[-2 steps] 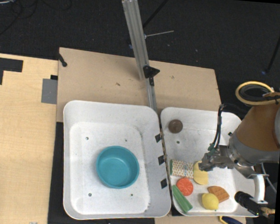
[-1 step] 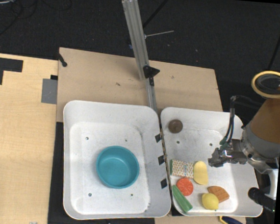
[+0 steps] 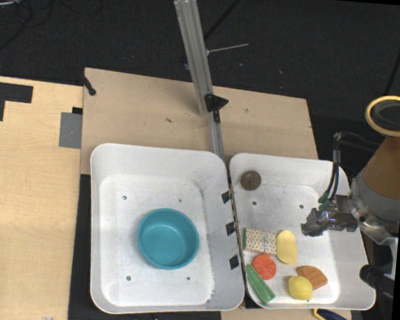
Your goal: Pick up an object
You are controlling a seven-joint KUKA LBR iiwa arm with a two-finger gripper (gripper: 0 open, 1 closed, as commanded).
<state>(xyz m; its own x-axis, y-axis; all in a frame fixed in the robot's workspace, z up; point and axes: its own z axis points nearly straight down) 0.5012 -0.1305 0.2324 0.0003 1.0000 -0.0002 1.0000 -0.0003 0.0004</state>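
The right bin holds a brown round piece near its back, a checkered green and white block, a pale yellow piece, a red tomato-like ball, a green pod, an orange-brown piece and a yellow lemon. My gripper hangs over the bin's right side, above and to the right of the pale yellow piece. Nothing shows between its tips.
The left bin contains a teal bowl. A slanted metal rail rises behind the bins. The arm's orange band stands at the right edge. Black clips sit on the divide between the bins.
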